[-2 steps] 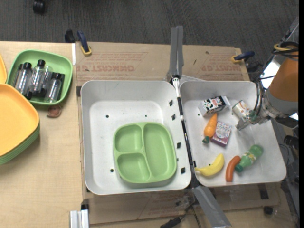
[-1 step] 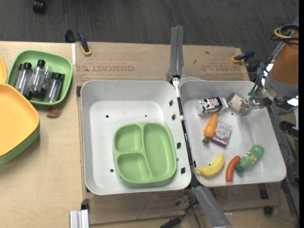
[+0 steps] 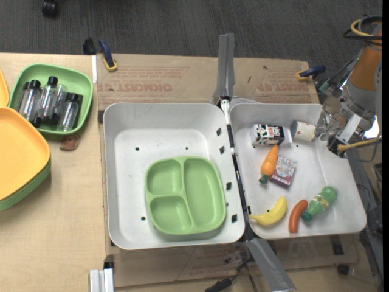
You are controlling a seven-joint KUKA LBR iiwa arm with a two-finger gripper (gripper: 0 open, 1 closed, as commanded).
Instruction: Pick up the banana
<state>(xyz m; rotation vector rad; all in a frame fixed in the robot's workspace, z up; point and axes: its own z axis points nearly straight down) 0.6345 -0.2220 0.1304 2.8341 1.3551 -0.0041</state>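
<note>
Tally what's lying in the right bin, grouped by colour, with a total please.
Yellow: 1, banana
Orange: 2, carrot, sausage
Green: 1, bottle
Black and white: 1, carton
Pink: 1, packet
White: 1, cup
Total: 7

Bench (image 3: pixel 67 236) bears two white bins (image 3: pixel 121 163) — plus orange plates (image 3: pixel 18 157).

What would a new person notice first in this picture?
Probably the green divided tray lying in the left white bin. Next, the bright toys in the right bin: the yellow banana near its front edge, and an orange carrot farther back.
</note>
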